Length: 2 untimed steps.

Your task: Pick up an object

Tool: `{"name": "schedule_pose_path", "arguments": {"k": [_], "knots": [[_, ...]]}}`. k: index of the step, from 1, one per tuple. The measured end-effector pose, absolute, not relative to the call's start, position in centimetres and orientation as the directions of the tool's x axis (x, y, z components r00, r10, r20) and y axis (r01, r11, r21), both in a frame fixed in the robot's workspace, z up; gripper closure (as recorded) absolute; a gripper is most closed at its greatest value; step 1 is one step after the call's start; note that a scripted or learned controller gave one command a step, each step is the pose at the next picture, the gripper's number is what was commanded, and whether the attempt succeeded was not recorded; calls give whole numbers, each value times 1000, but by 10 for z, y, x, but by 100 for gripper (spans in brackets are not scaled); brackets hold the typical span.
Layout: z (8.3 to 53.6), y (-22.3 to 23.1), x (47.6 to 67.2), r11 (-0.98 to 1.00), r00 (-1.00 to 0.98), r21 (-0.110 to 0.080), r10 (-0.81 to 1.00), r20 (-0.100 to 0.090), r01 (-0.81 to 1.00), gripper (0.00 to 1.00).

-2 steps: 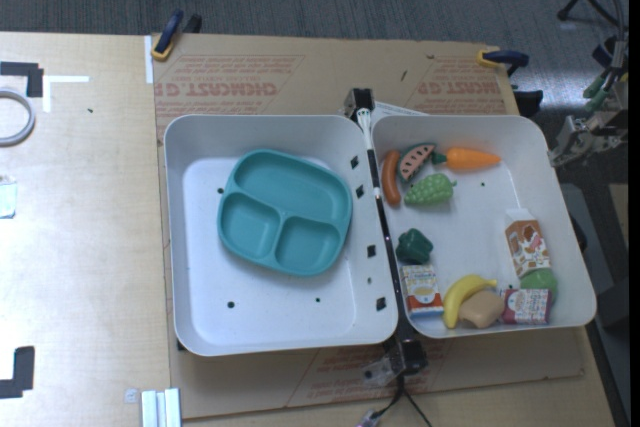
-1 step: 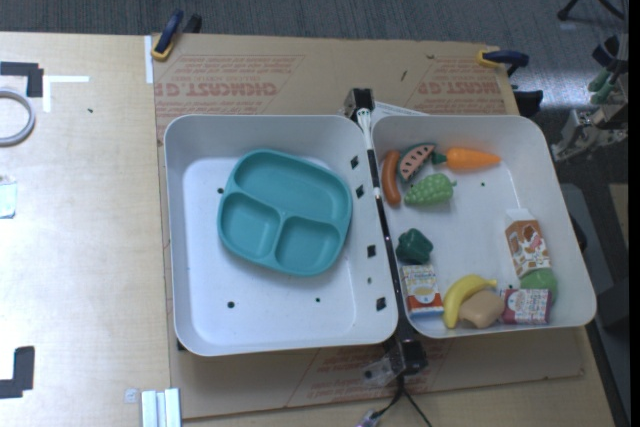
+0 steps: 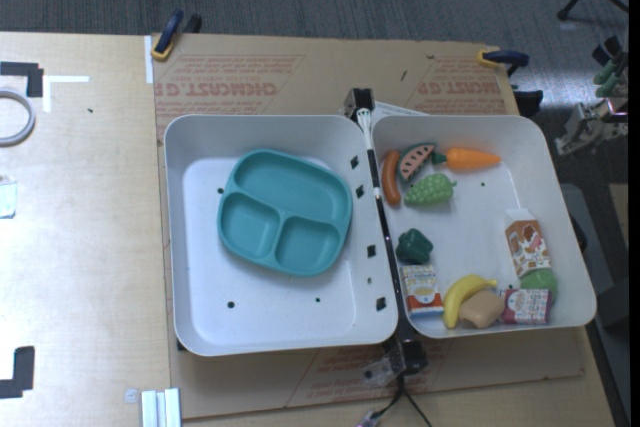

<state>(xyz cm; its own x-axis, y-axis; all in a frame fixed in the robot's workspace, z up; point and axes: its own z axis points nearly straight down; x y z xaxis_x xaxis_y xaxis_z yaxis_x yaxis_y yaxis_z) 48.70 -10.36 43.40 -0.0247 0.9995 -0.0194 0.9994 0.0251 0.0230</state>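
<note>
The right bin (image 3: 530, 175) holds several toy foods. An orange carrot (image 3: 471, 157) lies at the back, with a watermelon slice (image 3: 415, 160), a green grape bunch (image 3: 430, 190) and a red-orange sausage (image 3: 389, 179) to its left. A dark green broccoli piece (image 3: 413, 243) sits near the divider. Along the front lie a small carton (image 3: 421, 287), a yellow banana (image 3: 462, 296), a tan bread piece (image 3: 482, 310) and a pink packet (image 3: 527, 305). An upright pouch (image 3: 527, 247) with a green cap lies at the right side.
The left bin (image 3: 190, 215) holds a teal divided plate (image 3: 285, 212). Both bins rest on a cardboard sheet (image 3: 300, 75) clamped to the bench. A tape roll (image 3: 12, 118) lies at the far left. Metal hardware (image 3: 598, 120) stands beyond the right edge of the bench.
</note>
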Motion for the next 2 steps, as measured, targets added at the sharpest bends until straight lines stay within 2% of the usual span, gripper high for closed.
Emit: {"name": "schedule_pose_path", "arguments": {"k": [2], "knots": [[454,-104,490,33,-32,32,999,-25,999,100]]}}
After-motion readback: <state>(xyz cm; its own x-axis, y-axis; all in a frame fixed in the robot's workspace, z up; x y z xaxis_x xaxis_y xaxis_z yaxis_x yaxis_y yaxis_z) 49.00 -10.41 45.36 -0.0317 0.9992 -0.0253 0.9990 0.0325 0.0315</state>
